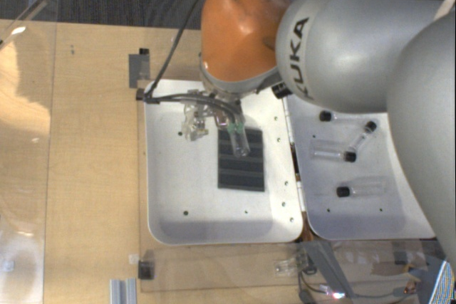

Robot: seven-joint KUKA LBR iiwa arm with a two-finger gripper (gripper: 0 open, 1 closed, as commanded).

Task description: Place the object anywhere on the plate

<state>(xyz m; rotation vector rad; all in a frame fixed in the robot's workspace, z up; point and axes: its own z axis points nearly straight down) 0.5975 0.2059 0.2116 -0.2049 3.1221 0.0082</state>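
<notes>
— Where does the gripper (214, 117) sit?
— Over the left bin (171, 217), by the dark ridged plate (241, 167); its grip cannot be told.
— And the object?
— A clear vial (239, 139) lies on the plate's upper end; more vials (349, 153) lie in the right bin (370, 221).

Legible markings: one brand name.
"KUKA" in black capital letters, printed on the grey housing of the arm (342, 46), just beside the orange band (239, 25), running at a steep slant in the camera view. No other text, numbers, labels or signs legible on the bins, the bench or the items in them.
</notes>
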